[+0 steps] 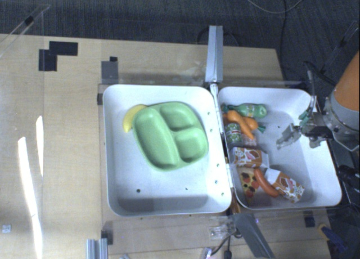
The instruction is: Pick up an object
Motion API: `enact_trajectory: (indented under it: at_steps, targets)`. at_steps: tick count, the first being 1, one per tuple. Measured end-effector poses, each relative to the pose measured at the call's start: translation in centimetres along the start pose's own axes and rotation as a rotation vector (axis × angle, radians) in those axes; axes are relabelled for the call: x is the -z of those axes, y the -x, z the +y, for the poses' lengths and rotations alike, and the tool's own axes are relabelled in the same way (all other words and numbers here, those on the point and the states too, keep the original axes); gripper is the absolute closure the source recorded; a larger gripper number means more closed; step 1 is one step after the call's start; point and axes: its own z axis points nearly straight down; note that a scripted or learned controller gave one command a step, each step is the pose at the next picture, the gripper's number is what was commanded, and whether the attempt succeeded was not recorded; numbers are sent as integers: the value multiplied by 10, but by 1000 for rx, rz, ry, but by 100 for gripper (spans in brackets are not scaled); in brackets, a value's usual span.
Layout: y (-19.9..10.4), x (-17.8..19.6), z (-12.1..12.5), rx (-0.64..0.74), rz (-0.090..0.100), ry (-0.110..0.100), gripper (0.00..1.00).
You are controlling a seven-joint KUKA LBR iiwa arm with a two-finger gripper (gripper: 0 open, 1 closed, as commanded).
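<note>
Fingers [287, 135] state I cannot tell, my gripper [298, 132] hanging over the right bin [315, 168], right of the packets [247, 156].

Left bin [121, 196]: green tray [170, 134] filled ctr; floor bare at 6 o'clock.
Right bin [326, 193]: packets [247, 156] crowded 9 o'clock wall; 3 o'clock side open.

A divided tray [170, 135] lies in the left bin [118, 196], packets [247, 156] in the right bin [315, 190].
</note>
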Motion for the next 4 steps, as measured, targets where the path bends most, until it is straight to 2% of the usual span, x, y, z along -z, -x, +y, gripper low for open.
enact_trajectory:
  at_steps: [1, 2, 3, 4]
  targets:
    - [-35, -55, 64, -12, 0, 0, 0]
    - [-23, -144, 107, 163, -1, 5, 0]
    - [-1, -164, 131, 211, 0, 5, 0]
    - [-2, -156, 131, 214, 3, 2, 100]
